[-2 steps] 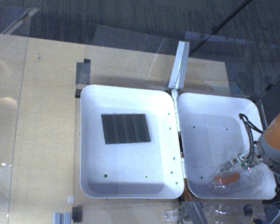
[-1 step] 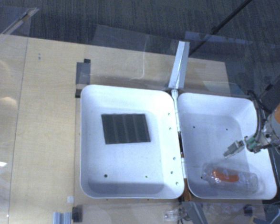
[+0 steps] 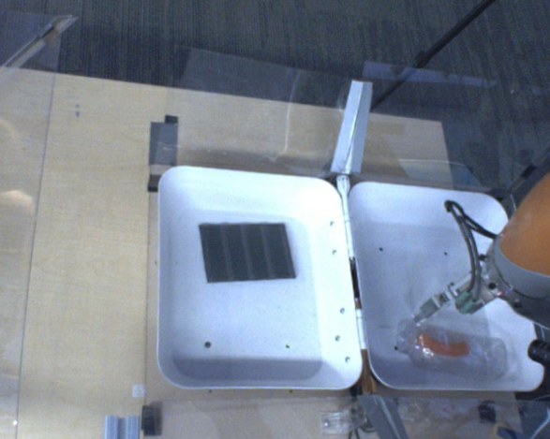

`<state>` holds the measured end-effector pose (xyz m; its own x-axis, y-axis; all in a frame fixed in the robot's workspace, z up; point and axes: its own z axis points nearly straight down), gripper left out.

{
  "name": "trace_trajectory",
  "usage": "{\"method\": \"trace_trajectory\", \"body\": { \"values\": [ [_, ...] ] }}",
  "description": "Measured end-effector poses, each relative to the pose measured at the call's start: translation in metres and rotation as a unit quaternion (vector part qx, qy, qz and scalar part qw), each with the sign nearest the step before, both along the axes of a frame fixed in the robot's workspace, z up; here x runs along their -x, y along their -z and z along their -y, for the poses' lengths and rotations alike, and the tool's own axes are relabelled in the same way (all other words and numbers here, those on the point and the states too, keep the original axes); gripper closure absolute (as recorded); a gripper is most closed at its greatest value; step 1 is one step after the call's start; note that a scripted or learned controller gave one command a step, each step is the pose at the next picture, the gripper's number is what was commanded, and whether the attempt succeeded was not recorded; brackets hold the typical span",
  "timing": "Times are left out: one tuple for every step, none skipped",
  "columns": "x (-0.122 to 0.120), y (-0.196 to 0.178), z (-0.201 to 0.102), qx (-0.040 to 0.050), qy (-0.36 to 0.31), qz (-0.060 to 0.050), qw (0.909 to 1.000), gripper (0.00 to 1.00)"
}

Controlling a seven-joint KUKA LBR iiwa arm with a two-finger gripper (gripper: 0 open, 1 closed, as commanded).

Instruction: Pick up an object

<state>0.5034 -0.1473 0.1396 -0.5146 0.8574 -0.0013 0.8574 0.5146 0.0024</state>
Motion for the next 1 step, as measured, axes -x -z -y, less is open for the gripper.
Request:
{"method": "trace_trajectory", "body": {
  "values": [
    [0.0117, 0.0487, -0.0399, 0.0017, -0.028, 0.006, 0.9996, 0.0]
  ]
}}
